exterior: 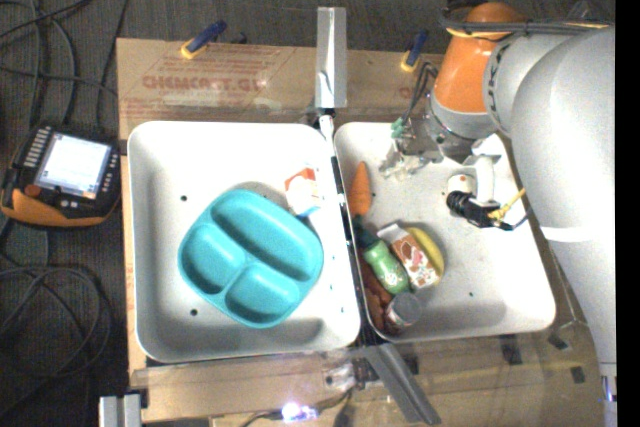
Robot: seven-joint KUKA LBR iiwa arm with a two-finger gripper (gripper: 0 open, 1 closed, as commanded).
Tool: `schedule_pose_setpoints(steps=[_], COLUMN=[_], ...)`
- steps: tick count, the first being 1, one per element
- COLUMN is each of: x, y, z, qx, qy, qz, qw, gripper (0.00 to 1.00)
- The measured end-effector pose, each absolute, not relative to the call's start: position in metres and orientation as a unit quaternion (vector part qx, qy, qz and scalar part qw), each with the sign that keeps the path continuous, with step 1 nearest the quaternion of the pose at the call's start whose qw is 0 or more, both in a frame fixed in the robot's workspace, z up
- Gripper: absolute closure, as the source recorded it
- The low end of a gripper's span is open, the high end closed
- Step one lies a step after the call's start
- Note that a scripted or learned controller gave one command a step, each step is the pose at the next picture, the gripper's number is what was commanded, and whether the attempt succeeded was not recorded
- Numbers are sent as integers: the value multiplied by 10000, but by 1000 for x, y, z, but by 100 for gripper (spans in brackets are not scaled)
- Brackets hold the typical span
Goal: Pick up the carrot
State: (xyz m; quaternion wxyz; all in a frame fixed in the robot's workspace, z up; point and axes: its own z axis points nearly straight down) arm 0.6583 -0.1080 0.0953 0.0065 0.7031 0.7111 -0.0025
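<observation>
Pincer hovering in the right bin, carrot not yet taken

The pincer [405, 158] is hanging over the far part of the right bin [500, 305], its translucent fingers blurred, so whether they are apart or together I cannot tell; nothing is showing between them. The carrot [360, 189] is lying just beside it, against the bin's left wall, lengthwise along that wall, near a green bottle [383, 264]. It is looking like a light, stiff, smooth toy, likely slippery; gripping across its thick middle seems safest, though the wall is crowding one side.
</observation>
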Motion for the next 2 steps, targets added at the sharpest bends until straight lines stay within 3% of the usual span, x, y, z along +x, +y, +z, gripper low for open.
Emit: schedule_pose_setpoints(steps=[1,2], x=[672,608], y=[-112,-56], z=[90,183], qx=[6726,6527], qy=[7400,7576], qz=[4,-10], qw=[52,-4], gripper=[100,100])
